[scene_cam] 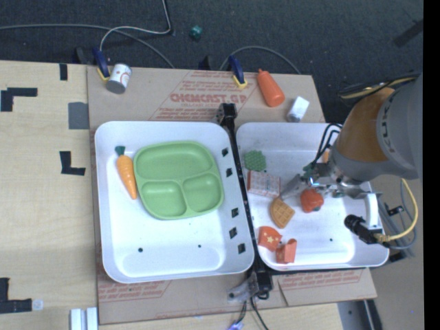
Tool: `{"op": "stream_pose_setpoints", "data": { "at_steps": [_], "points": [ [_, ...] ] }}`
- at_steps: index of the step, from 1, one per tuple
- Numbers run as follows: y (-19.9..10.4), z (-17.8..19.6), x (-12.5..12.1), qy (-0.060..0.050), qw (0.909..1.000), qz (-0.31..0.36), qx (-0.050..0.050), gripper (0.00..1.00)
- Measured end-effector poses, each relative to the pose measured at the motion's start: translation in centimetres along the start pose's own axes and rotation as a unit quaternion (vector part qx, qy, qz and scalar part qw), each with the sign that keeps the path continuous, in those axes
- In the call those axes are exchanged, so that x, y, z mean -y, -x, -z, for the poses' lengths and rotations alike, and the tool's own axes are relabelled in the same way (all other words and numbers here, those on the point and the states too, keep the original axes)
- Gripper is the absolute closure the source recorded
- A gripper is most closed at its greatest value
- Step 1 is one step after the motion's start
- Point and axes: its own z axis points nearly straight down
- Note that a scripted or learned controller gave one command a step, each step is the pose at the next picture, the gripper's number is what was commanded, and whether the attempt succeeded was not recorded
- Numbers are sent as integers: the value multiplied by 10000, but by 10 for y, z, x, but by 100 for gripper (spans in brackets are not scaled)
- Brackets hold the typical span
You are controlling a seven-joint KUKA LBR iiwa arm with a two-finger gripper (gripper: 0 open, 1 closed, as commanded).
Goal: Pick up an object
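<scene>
Camera view. Arm in from the right, over the right bin. Pincer low above a red tomato toy; whether the fingers are apart or together, cannot tell — wrist hides them, and the tomato is not seen clamped.

Judgement: tomato is the likely target. Best to centre over it, descend straight, and close across its widest part; round toys slip.

Count, outward from the pincer: just left, one waffle piece; further left, one pink card, one green patch; below-left, two red-orange pieces. Far left bin: one green divided plate, one carrot. Two bins.
</scene>
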Motion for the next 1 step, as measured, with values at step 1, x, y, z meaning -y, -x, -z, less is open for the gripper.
{"op": "stream_pose_setpoints", "data": {
  "at_steps": [1],
  "points": [
    [1, 10, -1, 10, 10000, 3, 10, 100]
  ]
}}
